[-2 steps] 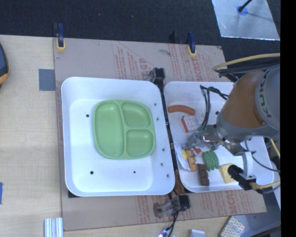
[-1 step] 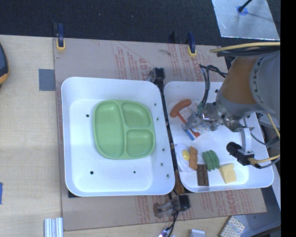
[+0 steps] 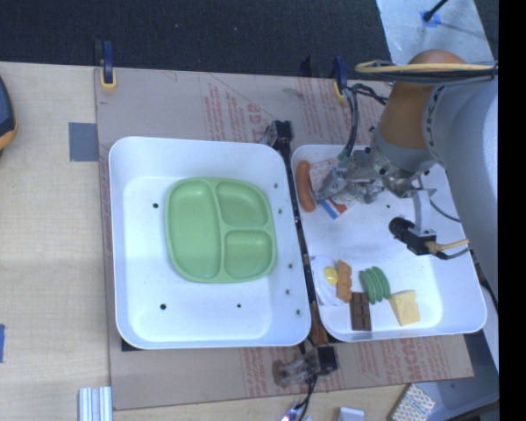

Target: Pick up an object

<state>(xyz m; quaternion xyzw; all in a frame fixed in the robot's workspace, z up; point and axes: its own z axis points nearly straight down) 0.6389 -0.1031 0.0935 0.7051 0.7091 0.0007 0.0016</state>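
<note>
Altogether two bins [image 3: 127,235], one green tray [image 3: 219,229].

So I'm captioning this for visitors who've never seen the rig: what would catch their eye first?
Most likely the green plate, a divided one, lying alone in the middle of the left bin. Next, the grey arm with its orange band, reaching into the far end of the right bin, its hand low near a sausage. Small food toys cluster at that bin's near end.
</note>
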